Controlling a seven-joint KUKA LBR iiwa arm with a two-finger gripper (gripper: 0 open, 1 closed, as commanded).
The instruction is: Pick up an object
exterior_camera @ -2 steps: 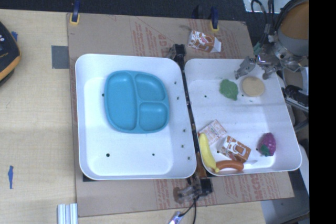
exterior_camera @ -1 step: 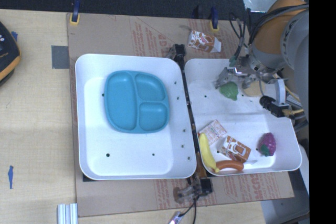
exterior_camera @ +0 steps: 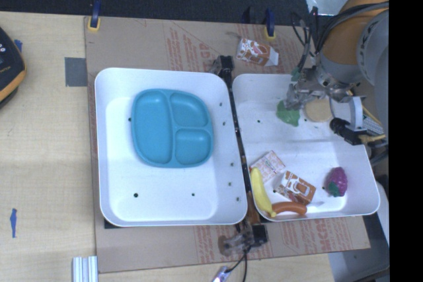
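Nearest the camera, along the front wall of the right bin [exterior_camera: 357, 208]: a yellow banana [exterior_camera: 259, 191] lying front to back beside the dividing wall, an orange-red hot dog [exterior_camera: 289, 209] crosswise at its front end, two snack packets [exterior_camera: 284, 178] just behind those, and a purple grape-like toy [exterior_camera: 336, 181] toward the bin's right side. Left of that bin, the left bin [exterior_camera: 165, 208], carrying a blue divided plate [exterior_camera: 173, 127] in its rear half.

Farther back in the right bin, near its rear wall: a green object [exterior_camera: 289, 115], small and lumpy, with no clear long axis, and a pale round object [exterior_camera: 318, 110] just beside it to the right. Directly over the green object's rear edge, the end effector [exterior_camera: 299, 93], hanging from the grey arm with the orange band. Cannot tell how far open, and nothing visibly held between its parts. Judged as the likely target, since closest: the green object, lying just forward and slightly left of the end effector, seemingly touching or nearly so. Coming move probably a short descent with a small shift toward the bin's front.

Beyond the right bin's rear wall, on the table [exterior_camera: 39, 155]: another snack packet [exterior_camera: 257, 52] on the cardboard mat.
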